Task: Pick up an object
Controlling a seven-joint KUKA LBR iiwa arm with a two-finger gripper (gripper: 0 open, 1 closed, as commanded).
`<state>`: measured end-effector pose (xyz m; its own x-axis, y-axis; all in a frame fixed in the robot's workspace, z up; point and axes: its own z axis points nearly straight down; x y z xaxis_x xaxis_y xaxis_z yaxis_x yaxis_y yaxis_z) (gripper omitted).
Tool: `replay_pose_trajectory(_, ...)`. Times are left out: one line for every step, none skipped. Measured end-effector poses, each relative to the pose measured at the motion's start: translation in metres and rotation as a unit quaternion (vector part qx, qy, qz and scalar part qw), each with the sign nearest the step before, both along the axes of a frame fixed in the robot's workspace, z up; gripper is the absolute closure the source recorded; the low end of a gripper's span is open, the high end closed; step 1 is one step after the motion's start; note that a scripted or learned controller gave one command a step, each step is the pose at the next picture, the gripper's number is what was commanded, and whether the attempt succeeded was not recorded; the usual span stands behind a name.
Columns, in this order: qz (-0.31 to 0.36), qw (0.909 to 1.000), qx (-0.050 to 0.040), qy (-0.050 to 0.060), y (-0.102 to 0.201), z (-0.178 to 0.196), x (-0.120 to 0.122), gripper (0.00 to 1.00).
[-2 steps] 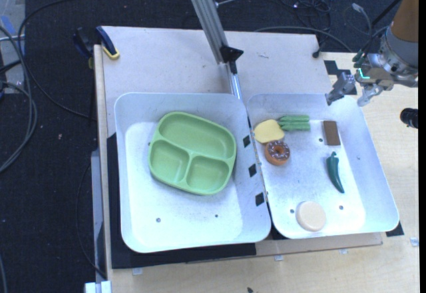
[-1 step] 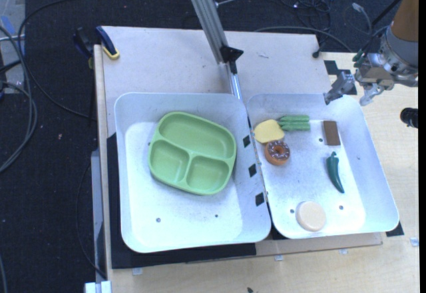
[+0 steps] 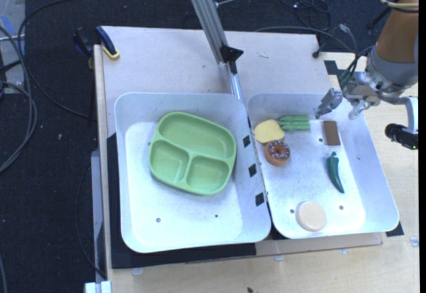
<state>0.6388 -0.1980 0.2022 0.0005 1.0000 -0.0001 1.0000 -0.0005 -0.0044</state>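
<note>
The right bin (image 3: 373,172) holds several small objects: a yellow piece (image 3: 268,130), a green ridged piece (image 3: 294,123), a brown doughnut (image 3: 277,152), a brown block (image 3: 331,132), a dark green pepper (image 3: 334,172) and a cream disc (image 3: 311,216). My gripper (image 3: 342,104) hangs over the bin's far right corner, just above and right of the brown block. Its two fingers stand apart, open, with nothing between them.
The left bin (image 3: 133,218) holds a light green divided plate (image 3: 193,152). A slanted metal pole (image 3: 210,15) comes down to the back edge between the bins. Cables lie on the dark floor behind and to the left of the bench.
</note>
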Motion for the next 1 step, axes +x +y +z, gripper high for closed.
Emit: replay_pose_trajectory(0.0,1.0,0.0,-0.001,-0.0034,-0.0629,0.0012,0.0)
